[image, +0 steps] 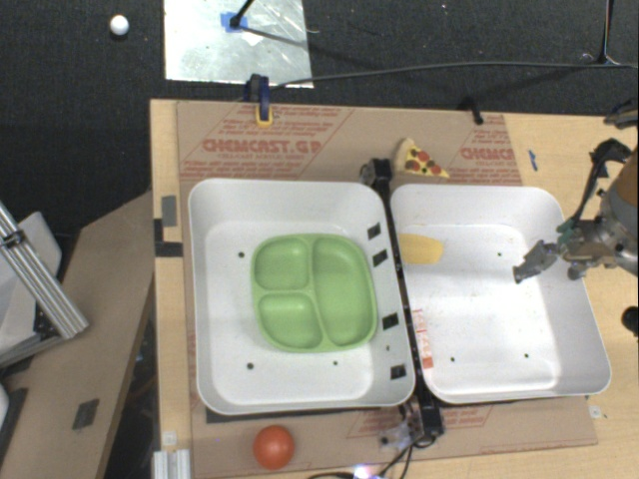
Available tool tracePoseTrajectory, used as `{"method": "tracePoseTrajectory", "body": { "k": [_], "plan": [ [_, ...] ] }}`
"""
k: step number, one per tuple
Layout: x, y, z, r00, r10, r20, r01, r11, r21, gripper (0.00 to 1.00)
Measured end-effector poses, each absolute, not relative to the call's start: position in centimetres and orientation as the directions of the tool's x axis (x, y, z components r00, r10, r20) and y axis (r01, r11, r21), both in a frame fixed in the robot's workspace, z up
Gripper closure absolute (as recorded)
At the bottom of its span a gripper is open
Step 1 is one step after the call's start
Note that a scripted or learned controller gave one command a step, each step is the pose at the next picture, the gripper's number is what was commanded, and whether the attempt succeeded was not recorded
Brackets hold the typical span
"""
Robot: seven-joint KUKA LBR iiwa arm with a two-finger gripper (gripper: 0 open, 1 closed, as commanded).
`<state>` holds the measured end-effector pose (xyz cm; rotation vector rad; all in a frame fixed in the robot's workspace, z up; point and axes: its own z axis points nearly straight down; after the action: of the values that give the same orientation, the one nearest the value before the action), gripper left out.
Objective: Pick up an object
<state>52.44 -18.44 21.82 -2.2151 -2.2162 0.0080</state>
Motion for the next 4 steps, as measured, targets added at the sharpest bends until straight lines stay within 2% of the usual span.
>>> {"method": "tracePoseTrajectory", "body": {
  "k": [1,2,4],
  "plan": [
    [52.7,-18.4,22.4,-0.004,1.0,0.0,1.0,0.004,0.001,0.0],
    [52.9,-19.3,16.7,-0.001,1.0,0.0,1.0,0.001,-0.001,0.0],
    [52.7,-18.5,8.3,-0.001,1.0,0.001,1.0,0.001,-0.001,0.0]
  ]
}}
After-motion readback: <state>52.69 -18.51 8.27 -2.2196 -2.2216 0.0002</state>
